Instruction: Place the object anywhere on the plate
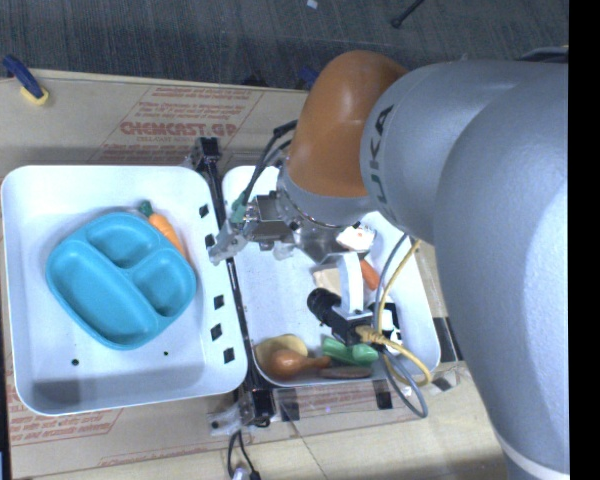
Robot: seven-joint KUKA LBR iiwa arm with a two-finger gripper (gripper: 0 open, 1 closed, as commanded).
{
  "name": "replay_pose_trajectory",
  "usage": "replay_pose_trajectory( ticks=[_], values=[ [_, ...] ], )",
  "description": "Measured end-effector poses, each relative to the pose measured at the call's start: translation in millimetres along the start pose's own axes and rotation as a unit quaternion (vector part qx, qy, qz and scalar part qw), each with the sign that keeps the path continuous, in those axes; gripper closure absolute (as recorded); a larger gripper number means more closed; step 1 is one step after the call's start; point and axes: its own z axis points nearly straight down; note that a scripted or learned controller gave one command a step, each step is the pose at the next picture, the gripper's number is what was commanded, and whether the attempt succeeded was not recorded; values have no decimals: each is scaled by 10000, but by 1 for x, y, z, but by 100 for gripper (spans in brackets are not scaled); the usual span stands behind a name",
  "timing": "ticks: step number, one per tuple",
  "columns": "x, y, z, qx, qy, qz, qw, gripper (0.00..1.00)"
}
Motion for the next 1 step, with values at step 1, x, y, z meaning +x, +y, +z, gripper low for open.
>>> replay_pose_trajectory(
  ticks=[1],
  values=[
    [0, 0, 0, 0, 0, 0, 10000, 0]
  ],
)
